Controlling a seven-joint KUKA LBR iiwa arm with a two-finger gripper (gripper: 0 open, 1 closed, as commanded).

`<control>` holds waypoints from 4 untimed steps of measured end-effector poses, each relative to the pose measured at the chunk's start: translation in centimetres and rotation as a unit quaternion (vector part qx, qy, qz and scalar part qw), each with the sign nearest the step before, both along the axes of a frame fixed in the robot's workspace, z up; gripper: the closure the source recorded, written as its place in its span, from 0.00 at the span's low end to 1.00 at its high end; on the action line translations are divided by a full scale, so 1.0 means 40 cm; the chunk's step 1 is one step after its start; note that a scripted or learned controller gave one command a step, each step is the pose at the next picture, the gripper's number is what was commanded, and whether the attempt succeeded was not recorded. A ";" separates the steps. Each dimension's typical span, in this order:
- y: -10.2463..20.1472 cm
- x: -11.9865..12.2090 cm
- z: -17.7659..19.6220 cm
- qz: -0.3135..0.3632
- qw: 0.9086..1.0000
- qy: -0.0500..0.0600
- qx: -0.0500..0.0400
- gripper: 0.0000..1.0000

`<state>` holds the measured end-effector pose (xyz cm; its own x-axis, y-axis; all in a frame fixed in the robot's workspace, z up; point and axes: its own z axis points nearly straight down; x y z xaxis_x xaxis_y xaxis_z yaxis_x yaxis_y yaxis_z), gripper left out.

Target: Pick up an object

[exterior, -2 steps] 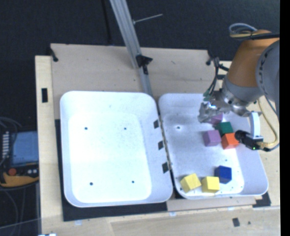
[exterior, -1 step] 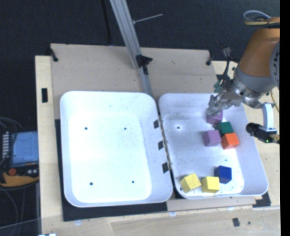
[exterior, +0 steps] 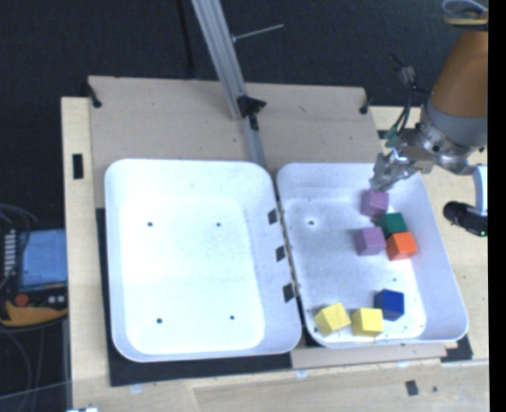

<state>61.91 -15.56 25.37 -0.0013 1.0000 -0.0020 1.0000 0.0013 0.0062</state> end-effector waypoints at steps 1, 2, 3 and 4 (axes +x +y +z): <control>0.110 -0.049 0.015 0.002 1.000 0.003 0.001 1.00; 0.232 -0.087 -0.019 0.002 1.000 0.004 0.001 1.00; 0.369 -0.144 -0.030 0.003 1.000 0.003 0.002 1.00; 0.493 -0.180 -0.058 0.003 1.000 0.004 0.002 1.00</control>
<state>54.70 4.17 23.05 -0.0074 1.0000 0.0011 1.0000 0.0074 -0.0011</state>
